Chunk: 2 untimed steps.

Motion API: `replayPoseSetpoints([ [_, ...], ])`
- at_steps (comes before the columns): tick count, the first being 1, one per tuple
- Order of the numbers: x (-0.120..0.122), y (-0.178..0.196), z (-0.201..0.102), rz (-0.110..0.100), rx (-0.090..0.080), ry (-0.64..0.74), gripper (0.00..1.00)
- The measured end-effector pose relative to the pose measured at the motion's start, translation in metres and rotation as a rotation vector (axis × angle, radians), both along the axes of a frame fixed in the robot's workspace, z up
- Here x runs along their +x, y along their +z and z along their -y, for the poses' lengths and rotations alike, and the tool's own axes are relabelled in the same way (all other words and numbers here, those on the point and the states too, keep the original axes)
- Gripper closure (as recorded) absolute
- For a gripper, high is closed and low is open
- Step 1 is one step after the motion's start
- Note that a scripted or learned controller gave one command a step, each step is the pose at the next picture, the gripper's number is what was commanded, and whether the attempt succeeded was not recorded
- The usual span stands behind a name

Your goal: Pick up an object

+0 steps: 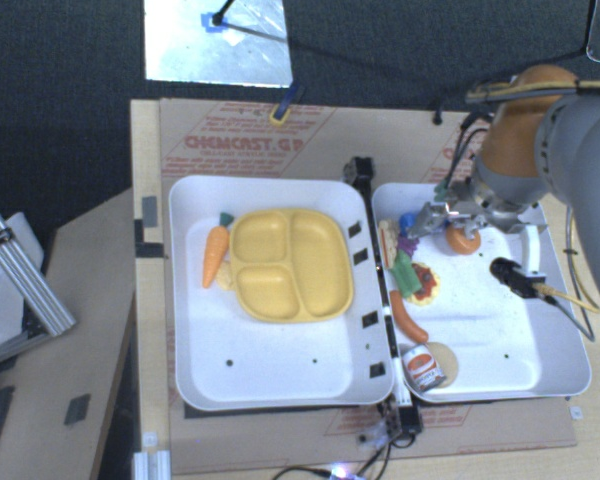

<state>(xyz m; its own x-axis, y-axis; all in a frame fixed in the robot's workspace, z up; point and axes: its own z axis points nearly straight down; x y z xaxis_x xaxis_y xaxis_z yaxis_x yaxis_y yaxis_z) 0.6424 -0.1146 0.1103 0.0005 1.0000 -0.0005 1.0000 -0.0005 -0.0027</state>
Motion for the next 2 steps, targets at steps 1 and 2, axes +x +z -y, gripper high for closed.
replayPoseSetpoints([
  [1, 0.002, -0.023, 0.000, 0.005, 0.000, 0.002, 0.00],
  [2, 0.004, -0.009, 0.002, 0.016, -0.007, 0.003, 1.00],
])
